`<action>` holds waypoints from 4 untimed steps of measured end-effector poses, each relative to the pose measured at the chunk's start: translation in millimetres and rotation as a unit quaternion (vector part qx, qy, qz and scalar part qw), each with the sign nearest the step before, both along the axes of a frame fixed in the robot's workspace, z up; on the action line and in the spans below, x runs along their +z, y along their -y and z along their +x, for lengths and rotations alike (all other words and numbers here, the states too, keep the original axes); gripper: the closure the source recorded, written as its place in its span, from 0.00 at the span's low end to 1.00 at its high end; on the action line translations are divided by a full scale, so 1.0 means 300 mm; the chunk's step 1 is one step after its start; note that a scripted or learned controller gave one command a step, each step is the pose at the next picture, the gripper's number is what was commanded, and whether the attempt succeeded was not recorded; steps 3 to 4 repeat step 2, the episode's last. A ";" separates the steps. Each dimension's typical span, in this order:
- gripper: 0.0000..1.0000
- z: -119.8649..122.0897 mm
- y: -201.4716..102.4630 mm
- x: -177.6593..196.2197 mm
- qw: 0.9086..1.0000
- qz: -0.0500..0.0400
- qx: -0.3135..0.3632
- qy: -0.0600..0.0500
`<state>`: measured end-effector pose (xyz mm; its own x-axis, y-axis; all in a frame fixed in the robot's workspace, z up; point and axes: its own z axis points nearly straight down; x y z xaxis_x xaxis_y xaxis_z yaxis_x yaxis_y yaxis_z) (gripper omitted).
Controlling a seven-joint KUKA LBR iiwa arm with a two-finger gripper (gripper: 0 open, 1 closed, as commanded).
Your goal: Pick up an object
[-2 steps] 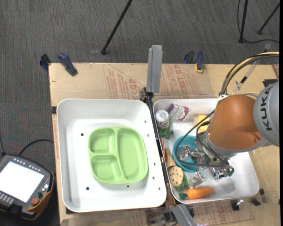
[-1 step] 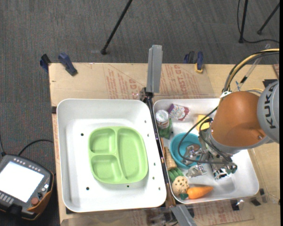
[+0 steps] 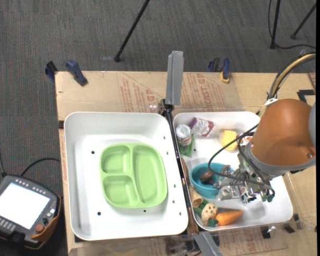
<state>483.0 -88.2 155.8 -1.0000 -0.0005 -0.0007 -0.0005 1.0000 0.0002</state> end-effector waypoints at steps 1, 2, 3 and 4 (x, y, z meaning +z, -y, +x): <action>1.00 0.049 0.085 -0.207 0.987 0.001 -0.161 0.004; 1.00 0.255 0.113 -0.204 0.950 0.001 -0.311 0.008; 1.00 0.255 0.113 -0.204 0.950 0.001 -0.311 0.008; 1.00 0.255 0.113 -0.204 0.950 0.001 -0.311 0.008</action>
